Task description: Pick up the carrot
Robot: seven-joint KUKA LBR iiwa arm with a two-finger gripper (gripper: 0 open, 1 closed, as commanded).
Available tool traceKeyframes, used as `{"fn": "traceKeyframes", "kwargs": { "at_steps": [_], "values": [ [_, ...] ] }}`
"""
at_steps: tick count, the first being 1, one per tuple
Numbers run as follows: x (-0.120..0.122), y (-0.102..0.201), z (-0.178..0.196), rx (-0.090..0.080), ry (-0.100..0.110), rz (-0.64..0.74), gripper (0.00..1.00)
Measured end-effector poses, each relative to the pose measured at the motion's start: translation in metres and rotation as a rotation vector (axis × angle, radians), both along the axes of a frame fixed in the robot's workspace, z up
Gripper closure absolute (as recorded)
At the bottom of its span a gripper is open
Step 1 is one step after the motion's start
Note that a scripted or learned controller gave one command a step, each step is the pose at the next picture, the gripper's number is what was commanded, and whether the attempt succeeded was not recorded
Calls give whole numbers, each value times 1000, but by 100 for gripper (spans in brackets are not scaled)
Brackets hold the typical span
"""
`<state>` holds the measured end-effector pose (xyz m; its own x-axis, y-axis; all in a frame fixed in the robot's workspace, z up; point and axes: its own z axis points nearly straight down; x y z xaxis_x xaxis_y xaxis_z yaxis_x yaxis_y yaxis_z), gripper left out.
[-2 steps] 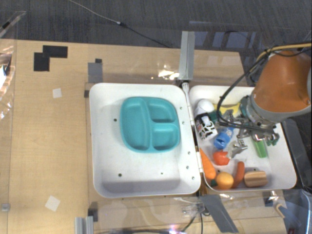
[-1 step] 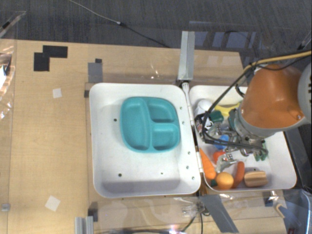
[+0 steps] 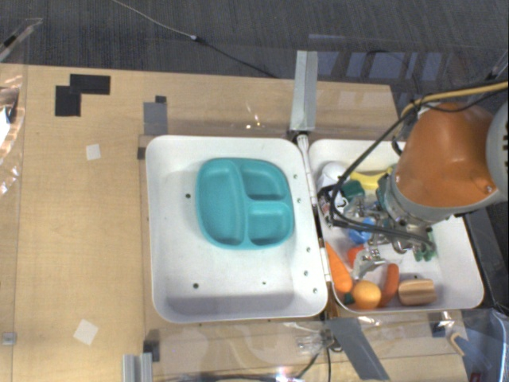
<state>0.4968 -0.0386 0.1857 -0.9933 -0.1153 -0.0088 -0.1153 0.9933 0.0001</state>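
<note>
Since the carrot (image 3: pixel 339 270) looks light, rigid and smooth, we grasp mid-length; we cannot tell the gripper (image 3: pixel 371 255) state.

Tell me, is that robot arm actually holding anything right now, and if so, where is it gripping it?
It cannot be told. The gripper hangs low in the right bin, just above the carrot, but cables and metal parts hide its tips. The carrot looks to be lying on the bin floor.
</note>
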Motion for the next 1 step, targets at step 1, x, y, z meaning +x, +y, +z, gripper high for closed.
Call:
{"fn": "traceKeyframes", "kwargs": {
  "at_steps": [1],
  "values": [
    [-4, 26, 0, 1, 0, -97, 0]
  ]
}}
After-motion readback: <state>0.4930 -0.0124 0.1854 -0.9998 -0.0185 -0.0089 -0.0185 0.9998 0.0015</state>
